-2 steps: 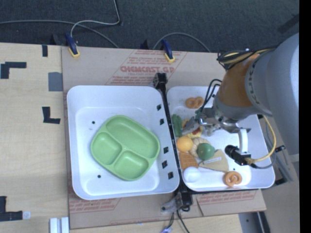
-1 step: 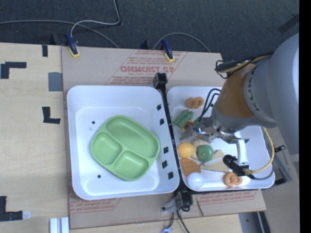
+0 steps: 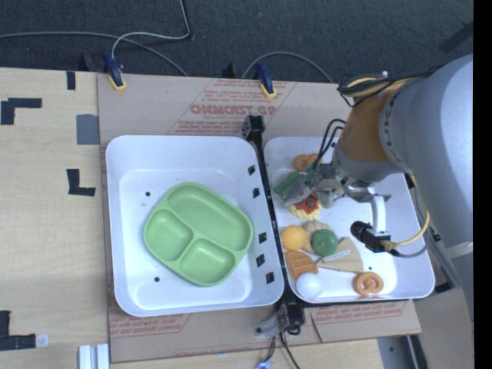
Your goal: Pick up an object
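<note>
Camera view: hand (image 3: 319,181) low among crowded toys (image 3: 323,242).

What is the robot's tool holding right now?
It cannot be told. The tool is low over the toy food in the right bin, but its tips are hidden.

Left bin (image 3: 123,206): the green divided plate (image 3: 198,233) takes the centre; open floor runs along the rear wall and the corners. Right bin (image 3: 407,279): toy foods crowd the left half, the orange ball (image 3: 294,238), green ball (image 3: 324,242) and white egg (image 3: 309,285) nearly touching. The arm (image 3: 384,141) overhangs its rear. Open floor remains front right.
</note>
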